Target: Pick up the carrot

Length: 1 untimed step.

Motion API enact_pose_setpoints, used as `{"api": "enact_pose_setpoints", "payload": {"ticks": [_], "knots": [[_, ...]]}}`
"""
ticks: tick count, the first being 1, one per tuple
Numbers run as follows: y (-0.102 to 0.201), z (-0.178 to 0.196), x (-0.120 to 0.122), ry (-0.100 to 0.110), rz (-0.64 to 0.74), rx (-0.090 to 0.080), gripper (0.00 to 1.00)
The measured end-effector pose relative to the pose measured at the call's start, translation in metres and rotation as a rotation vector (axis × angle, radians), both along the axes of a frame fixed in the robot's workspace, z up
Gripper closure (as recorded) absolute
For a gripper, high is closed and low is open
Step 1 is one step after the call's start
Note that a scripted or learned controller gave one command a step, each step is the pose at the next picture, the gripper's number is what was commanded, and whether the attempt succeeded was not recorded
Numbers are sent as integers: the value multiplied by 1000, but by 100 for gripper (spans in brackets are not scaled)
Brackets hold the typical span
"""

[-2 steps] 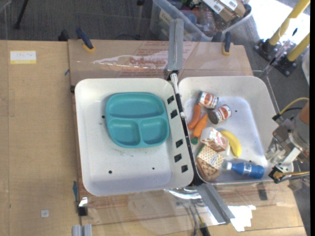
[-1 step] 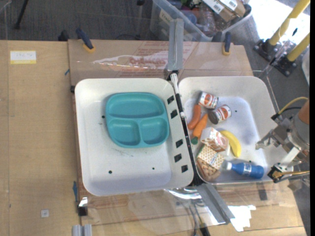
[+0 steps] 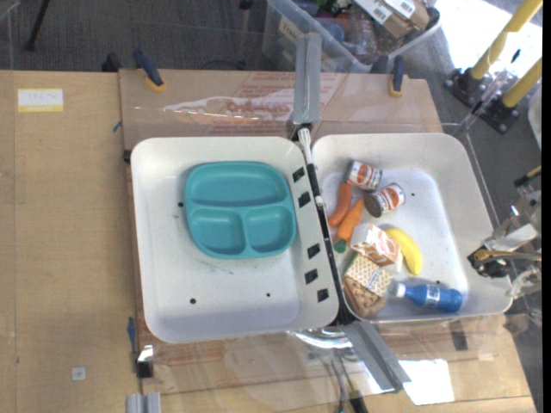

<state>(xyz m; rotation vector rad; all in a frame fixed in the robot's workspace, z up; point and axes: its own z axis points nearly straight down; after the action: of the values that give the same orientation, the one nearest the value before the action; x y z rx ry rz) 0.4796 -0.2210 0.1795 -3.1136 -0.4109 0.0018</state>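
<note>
I see the wooden bench (image 3: 60,231), pale and flat, carrying two shallow white bins with rounded corners, side by side and touching along a black-marked divider. The left bin (image 3: 164,308) is smooth plastic and holds a teal plate (image 3: 238,209), glossy, rounded, split into three compartments, sitting toward the bin's far half. The right bin (image 3: 448,188) carries a loose cluster near its left wall. From larger to smaller there: a blue bottle (image 3: 429,296) with a white cap lies on its side along the near edge; a crinkly snack bag (image 3: 365,284) lies near the near-left corner; a curved yellow banana (image 3: 406,249) lies just right of it; two small cylindrical cans (image 3: 365,175) with red and white labels lie tipped toward the far side. The carrot (image 3: 345,212), orange and tapered with a green stub at its near end, lies by the left wall, just beside the cans. The gripper (image 3: 492,261) shows as metal parts over the right bin's right rim, well apart from the carrot; I cannot tell how its jaws stand.
</note>
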Motion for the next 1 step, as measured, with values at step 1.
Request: {"api": "enact_pose_setpoints", "payload": {"ticks": [1], "knots": [[0, 0, 0, 0, 0, 0, 0]]}}
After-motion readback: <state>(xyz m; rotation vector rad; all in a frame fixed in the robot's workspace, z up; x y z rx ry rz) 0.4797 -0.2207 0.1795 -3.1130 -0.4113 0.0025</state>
